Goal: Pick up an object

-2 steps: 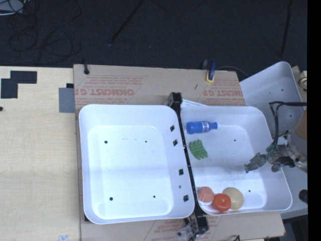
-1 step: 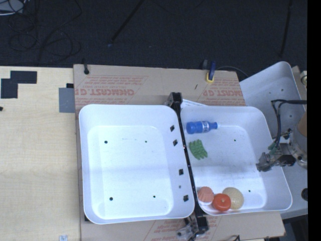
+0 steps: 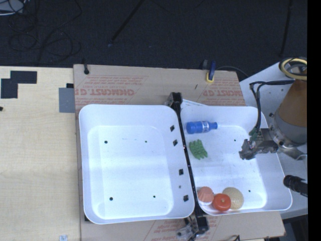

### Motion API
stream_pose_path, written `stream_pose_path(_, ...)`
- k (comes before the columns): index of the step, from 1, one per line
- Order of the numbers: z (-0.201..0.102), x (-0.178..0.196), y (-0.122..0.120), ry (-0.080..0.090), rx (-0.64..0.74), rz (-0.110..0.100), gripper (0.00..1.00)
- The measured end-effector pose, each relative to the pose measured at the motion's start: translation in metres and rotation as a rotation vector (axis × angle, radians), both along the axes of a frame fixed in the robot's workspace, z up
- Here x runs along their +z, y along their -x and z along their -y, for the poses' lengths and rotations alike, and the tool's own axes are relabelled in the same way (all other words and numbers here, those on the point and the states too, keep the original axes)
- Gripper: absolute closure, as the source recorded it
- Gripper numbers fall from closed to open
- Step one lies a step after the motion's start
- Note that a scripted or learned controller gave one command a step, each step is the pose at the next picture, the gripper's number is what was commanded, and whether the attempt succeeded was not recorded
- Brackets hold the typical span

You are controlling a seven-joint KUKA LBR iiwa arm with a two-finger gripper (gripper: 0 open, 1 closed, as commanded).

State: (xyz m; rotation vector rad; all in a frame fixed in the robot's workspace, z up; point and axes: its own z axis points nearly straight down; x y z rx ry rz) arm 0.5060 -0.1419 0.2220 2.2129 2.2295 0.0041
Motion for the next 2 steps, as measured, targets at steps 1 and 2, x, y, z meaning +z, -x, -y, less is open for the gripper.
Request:
stream_pose_path(1,-0.121,-0.037,0.032,-0.005,0.004,-0.012,1.0)
stream_pose_path(2,-0.063,0.013,0.03,0.003,-0.011,-0.001,1.0)
